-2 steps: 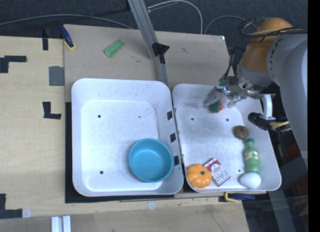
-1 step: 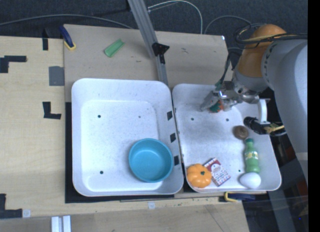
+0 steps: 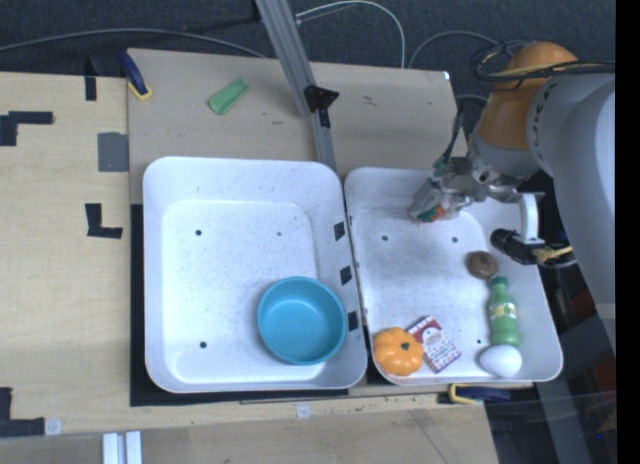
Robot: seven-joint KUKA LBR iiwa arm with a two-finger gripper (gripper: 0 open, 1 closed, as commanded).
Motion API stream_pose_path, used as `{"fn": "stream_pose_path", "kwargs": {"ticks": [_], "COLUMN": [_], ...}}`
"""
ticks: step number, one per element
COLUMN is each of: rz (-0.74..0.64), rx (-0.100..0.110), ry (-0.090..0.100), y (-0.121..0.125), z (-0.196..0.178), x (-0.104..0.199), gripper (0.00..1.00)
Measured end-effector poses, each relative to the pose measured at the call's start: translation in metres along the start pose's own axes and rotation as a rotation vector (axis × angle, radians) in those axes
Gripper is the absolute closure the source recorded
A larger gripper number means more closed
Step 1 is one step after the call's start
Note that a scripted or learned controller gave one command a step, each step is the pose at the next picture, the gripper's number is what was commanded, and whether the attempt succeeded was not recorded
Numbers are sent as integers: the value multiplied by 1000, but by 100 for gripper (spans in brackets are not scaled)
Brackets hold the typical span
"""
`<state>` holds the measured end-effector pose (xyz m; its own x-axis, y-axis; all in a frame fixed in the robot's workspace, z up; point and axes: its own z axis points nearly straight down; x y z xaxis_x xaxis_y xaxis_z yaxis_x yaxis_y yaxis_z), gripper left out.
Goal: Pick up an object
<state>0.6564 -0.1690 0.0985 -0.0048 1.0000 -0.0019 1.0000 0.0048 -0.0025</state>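
My gripper (image 3: 436, 202) hangs low over the far part of the right bin (image 3: 400, 262), under the grey arm with its orange band (image 3: 520, 102). A small dark greenish bit shows at its tip; what it is I cannot make out. Along the right bin's near edge lie an orange pumpkin (image 3: 398, 352), a red and white packet (image 3: 436, 342) and a white egg (image 3: 500, 360). A green bottle (image 3: 503, 312) and a brown round object (image 3: 482, 264) lie near its right wall. A blue bowl (image 3: 300, 319) sits in the left bin (image 3: 200, 202).
A grey pole (image 3: 290, 42) slants down to the bins' far edge between them. A green block (image 3: 227, 96) lies on the bench behind the left bin. Cables run across the dark floor at the back.
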Motion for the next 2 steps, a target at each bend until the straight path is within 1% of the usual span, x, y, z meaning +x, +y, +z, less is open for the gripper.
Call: {"fn": "stream_pose_path", "kwargs": {"ticks": [1,2], "rz": [3,2], "rx": [-7,-7], "ry": [0,1], "y": [1,3], "z": [-52,-103], "x": [-10,1], "gripper": [100,100]}}
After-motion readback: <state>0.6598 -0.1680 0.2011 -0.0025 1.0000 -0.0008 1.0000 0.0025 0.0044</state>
